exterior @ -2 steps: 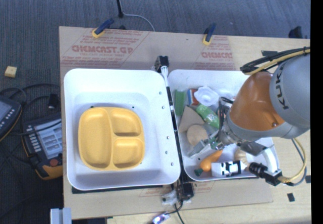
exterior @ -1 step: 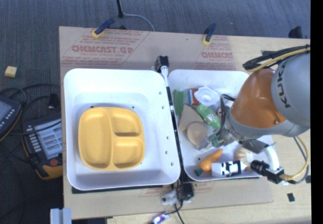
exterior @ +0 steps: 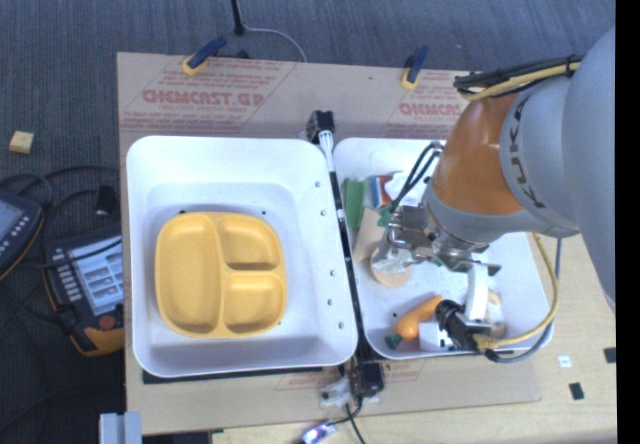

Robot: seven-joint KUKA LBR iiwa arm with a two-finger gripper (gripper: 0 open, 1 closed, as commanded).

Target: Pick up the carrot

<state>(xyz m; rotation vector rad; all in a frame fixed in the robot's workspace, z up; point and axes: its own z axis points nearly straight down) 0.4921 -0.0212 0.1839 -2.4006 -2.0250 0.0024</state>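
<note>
The carrot is orange with a small green tip and lies near the front wall of the right bin. My gripper hangs over the middle of that bin, above and slightly left of the carrot. It is right over a pale tan round thing. The carrot lies apart from the gripper, on the bin floor.
A green thing and a small blue and red thing lie at the back left of the right bin. A yellow divided tray sits in the left bin. The arm's bulk hides much of the right bin's floor.
</note>
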